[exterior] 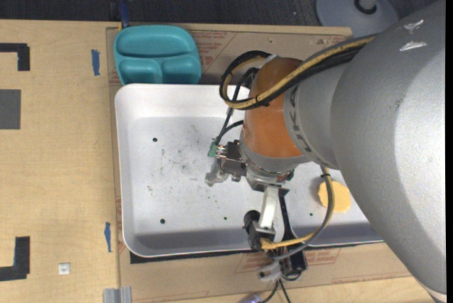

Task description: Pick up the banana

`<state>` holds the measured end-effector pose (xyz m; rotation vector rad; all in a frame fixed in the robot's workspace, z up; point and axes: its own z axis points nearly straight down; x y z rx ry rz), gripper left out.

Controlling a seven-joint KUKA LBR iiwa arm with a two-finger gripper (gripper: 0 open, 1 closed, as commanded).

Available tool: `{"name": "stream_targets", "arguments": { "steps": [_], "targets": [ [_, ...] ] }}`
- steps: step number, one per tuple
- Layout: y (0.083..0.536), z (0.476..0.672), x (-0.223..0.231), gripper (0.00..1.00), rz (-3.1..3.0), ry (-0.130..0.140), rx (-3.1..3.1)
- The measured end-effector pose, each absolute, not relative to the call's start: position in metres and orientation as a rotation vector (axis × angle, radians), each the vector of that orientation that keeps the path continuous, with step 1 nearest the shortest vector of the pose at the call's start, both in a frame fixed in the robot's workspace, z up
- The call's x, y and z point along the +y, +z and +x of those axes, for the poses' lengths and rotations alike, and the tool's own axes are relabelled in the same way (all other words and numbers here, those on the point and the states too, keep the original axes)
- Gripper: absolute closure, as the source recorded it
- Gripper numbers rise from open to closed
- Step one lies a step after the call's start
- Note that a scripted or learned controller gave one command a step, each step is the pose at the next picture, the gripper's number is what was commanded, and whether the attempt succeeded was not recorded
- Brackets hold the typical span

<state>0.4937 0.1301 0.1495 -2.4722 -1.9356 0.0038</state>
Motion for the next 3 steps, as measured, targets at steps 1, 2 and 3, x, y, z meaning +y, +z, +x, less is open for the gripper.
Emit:
{"name": "stream_targets", "arguments": {
  "steps": [1, 2, 3],
  "targets": [
    [0.086, 0.479, 0.199, 0.00, -2.351, -0.003, -2.083],
    [0.144, 0.483, 0.220, 0.00, -2.724, 0.002, -1.564],
    [0.086, 0.479, 0.225, 0.00, -2.771, -0.004, -1.479]
  ]
}}
